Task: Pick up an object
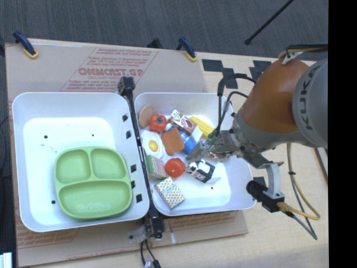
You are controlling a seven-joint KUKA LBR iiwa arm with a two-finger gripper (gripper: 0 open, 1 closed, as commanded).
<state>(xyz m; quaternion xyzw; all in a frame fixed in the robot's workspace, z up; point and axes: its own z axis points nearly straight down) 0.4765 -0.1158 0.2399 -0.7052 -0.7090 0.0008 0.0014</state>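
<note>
The right bin [223, 191] holds a heap of toy food. A red tomato [174, 167] lies near the middle, with a fried egg [153, 147] and a brown slice [172, 140] behind it. A second red piece [158, 122], a yellow item [202, 125] and a small blue piece [190, 144] lie toward the back. A patterned box [169, 193] sits at the front. My gripper [202, 158] reaches in from the right and hangs low over a black-and-white object [202, 171], just right of the tomato. The arm's orange band [273, 99] covers the bin's right side.
The left bin [33, 121] carries a green divided plate [92, 182]. A black clip divider [134, 133] runs between the bins. Cardboard with red print [109, 71] lies behind them. Cables trail off the bench at the right [301, 205].
</note>
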